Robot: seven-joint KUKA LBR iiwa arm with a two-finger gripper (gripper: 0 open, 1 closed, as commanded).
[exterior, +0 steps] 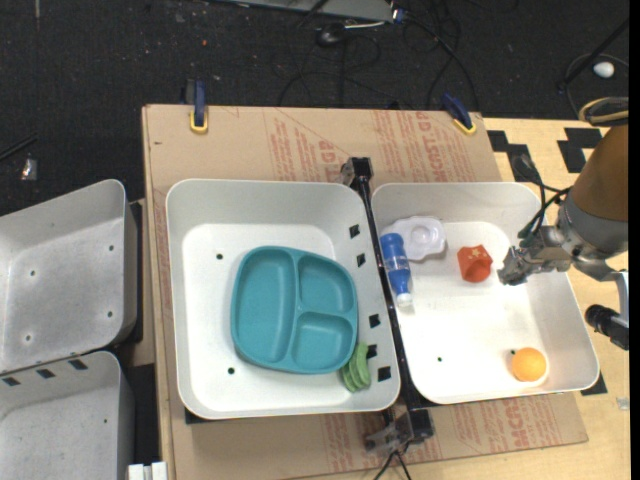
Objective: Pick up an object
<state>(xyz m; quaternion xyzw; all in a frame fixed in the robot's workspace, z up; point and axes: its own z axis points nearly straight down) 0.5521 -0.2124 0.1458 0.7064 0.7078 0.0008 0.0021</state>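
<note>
— Which object lies nearest you, and where?

— The small red block [475,263], on the floor of my right bin [560,298], just beside my gripper [513,273], toward the bin's middle. There is a gap between us; I hold nothing between my fingers.

— Are your fingers wide or narrow?

— I cannot tell. The gripper is a dark, small shape at the bin's right wall, and its tips blur together.

— What else sits in that bin?

— A blue bottle [396,265] along the left wall, its white end toward the front. Touching it at the back, a white lidded cup [421,236], hard to make out against the white floor. An orange ball [528,364] in the front right corner, well apart.

— And the other bin?

— The left bin [200,228] bears a teal divided plate [295,309]. A green thing [356,368] peeks out past its front right edge, partly hidden; I cannot name it.

— How much of your arm shows?

— My arm [605,203] is cut off by the frame's edge.
</note>
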